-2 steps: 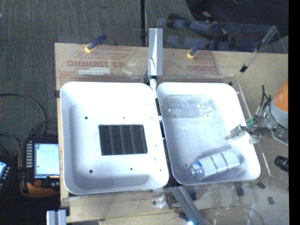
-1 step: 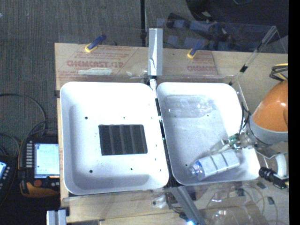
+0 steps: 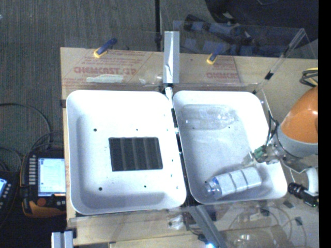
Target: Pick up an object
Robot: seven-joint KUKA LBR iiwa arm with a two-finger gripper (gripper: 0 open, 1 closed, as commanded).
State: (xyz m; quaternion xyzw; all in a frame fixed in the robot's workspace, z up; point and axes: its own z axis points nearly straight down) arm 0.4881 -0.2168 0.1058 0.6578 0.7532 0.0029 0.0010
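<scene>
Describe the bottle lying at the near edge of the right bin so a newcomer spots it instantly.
Start at the right bin of the two white bins. Along its near wall, toward the right corner, lies the plastic bottle on its side, cap end pointing left. Unlike the clear crumpled bottle near the far wall, it has a white label around its body.
</scene>
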